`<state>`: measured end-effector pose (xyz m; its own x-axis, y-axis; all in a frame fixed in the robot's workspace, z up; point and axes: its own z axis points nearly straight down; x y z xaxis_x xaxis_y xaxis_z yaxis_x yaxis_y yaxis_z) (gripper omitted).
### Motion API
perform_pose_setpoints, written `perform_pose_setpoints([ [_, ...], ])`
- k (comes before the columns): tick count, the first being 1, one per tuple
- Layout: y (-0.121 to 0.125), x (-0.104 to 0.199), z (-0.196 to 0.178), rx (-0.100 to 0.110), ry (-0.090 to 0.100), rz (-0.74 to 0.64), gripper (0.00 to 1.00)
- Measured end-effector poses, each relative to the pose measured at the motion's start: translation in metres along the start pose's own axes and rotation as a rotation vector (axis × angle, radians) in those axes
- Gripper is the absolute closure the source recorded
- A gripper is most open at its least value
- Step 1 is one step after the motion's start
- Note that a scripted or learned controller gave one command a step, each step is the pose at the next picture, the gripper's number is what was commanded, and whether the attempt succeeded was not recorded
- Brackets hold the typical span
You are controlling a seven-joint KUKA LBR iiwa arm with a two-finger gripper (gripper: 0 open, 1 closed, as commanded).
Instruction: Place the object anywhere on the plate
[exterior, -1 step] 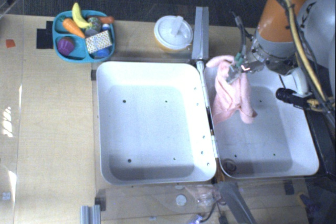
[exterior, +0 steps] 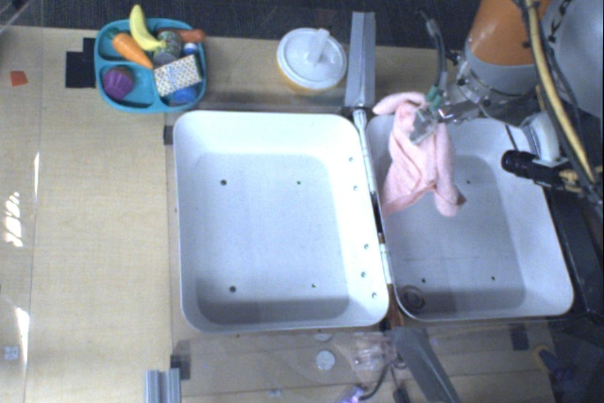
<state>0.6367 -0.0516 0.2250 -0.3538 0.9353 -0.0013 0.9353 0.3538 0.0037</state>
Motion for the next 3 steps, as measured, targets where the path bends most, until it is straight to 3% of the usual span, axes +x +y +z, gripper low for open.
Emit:
perform_pose_setpoints([
  [2, 0.029, 0.095, -0.013, -0.002, 0.000, -0.806, 1.00],
  [3, 0.030, 0.153, -0.005, -0.003, 0.001, -1.205, 1.00],
])
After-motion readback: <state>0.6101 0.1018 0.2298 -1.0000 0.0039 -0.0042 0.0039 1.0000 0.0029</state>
